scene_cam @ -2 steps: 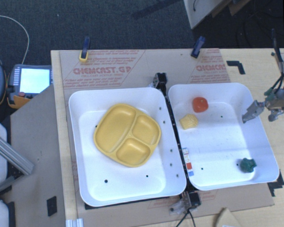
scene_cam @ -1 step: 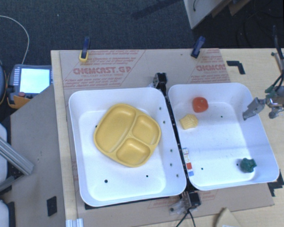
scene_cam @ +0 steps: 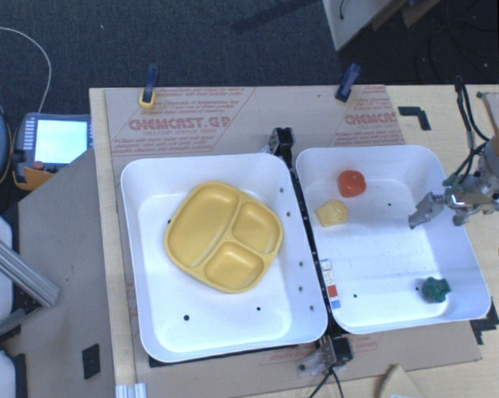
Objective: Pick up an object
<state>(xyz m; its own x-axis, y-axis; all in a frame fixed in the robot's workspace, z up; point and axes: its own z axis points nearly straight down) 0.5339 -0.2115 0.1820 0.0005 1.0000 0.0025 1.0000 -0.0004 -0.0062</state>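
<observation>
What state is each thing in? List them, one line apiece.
Yellow divided plate: lying flat, right way up, in the left bin.
Orange ball: loose near the right bin's back wall.
Yellow block: loose, just in front of the ball.
Green object: loose in the right bin's front right corner.
Hand: over the right bin's right side, holding nothing.

Count's easy: two white bins, left (scene_cam: 145,264) and right (scene_cam: 463,263), one yellow tray (scene_cam: 224,236), one orange ball (scene_cam: 352,182), one yellow chunk (scene_cam: 332,213), one green lump (scene_cam: 436,289), plus two clamps (scene_cam: 148,85) (scene_cam: 348,82).
</observation>
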